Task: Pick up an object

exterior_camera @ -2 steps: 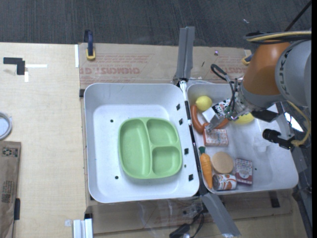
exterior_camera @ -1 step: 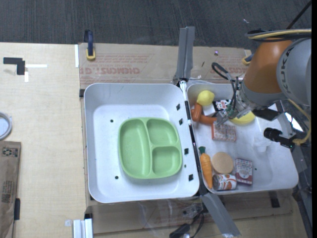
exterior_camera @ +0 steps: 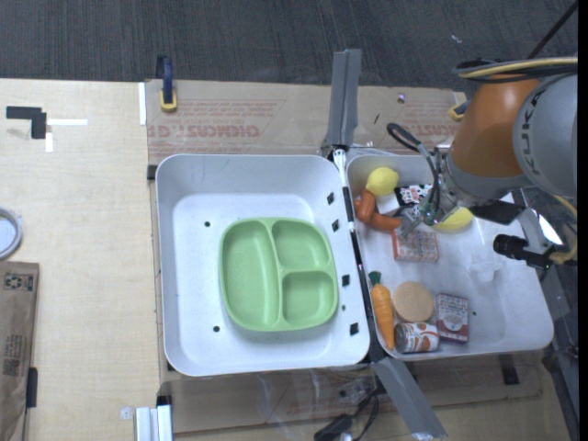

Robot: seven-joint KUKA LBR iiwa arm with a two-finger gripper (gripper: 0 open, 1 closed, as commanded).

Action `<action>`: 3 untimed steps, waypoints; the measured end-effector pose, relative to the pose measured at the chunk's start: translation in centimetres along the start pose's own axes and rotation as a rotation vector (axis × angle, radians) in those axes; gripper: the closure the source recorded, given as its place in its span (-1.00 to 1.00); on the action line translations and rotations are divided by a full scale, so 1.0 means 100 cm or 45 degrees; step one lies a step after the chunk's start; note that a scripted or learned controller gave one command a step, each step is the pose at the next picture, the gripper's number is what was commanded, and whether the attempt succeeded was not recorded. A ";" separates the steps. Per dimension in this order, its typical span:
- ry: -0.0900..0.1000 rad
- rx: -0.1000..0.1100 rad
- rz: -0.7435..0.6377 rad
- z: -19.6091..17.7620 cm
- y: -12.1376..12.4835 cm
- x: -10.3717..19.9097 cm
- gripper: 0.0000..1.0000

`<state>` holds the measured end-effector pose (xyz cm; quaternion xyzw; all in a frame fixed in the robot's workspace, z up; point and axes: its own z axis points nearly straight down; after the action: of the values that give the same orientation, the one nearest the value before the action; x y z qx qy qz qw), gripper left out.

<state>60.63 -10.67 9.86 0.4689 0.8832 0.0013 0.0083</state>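
The gripper (exterior_camera: 428,211) hangs in the right bin's (exterior_camera: 514,333) far end, directly above a grey packet (exterior_camera: 416,245); its grip state cannot be told

So the other bin (exterior_camera: 175,274), the one right beside the bin the gripper (exterior_camera: 427,211) was over, had a green three-section plate (exterior_camera: 276,274) sitting flat in the middle. A grey post (exterior_camera: 344,90) stood up between the two bins, near the gripper and a bit beyond it. Further past the plate from the gripper, a blue and yellow clamp (exterior_camera: 165,85) sat at the cardboard's (exterior_camera: 257,122) corner. Way off on the far side from the gripper were a black bracket (exterior_camera: 28,118), a tape roll (exterior_camera: 5,235) cut by the edge, and a brown bag (exterior_camera: 16,338).
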 end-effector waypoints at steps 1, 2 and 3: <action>0.022 0.013 -0.339 -0.053 -0.030 0.027 1.00; 0.023 0.011 -0.556 -0.118 -0.045 0.099 1.00; 0.023 0.011 -0.556 -0.118 -0.045 0.099 -1.00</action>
<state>51.17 -4.93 21.52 0.2665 0.9638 -0.0001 -0.0014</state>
